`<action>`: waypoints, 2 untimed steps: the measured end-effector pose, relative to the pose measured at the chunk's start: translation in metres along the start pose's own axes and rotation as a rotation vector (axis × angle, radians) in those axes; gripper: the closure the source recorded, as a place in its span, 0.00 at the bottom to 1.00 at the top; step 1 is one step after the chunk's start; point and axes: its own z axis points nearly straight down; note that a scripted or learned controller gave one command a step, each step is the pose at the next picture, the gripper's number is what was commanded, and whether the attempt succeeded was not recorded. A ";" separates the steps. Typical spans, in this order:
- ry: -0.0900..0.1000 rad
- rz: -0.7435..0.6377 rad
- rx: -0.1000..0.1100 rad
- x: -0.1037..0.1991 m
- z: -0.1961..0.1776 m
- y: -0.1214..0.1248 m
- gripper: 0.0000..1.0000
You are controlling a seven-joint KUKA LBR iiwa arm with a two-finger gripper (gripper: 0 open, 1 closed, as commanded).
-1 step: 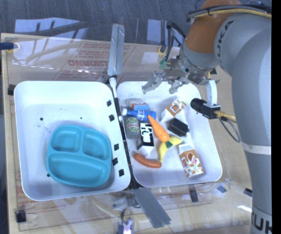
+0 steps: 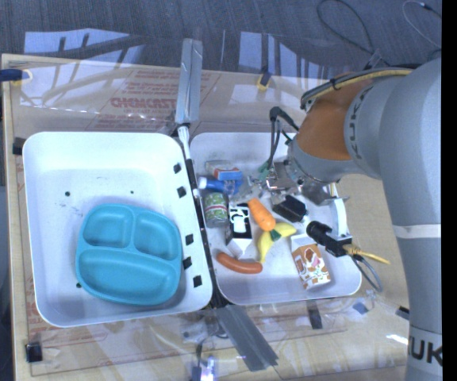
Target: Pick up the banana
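Observation:
The yellow banana [image 2: 269, 241] lies in the right bin [image 2: 333, 289], near its middle, with its tip pointing toward the front. An orange carrot [image 2: 261, 213] rests against the banana's upper end. My gripper [image 2: 277, 187] hangs low over the right bin, just behind and to the right of the carrot and a short way behind the banana. The wrist hides the gripper's lower part, and nothing shows as held.
Around the banana lie a red sausage [image 2: 240, 264], a small carton [image 2: 310, 263], a black-and-white card [image 2: 240, 221], a green can [image 2: 215, 209] and a blue packet [image 2: 228, 178]. A blue divided plate [image 2: 130, 253] sits in the left bin [image 2: 51, 173].

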 end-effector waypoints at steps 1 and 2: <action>0.001 0.070 0.004 -0.030 -0.071 -0.076 0.00; 0.000 -0.022 0.001 0.019 -0.097 -0.058 0.00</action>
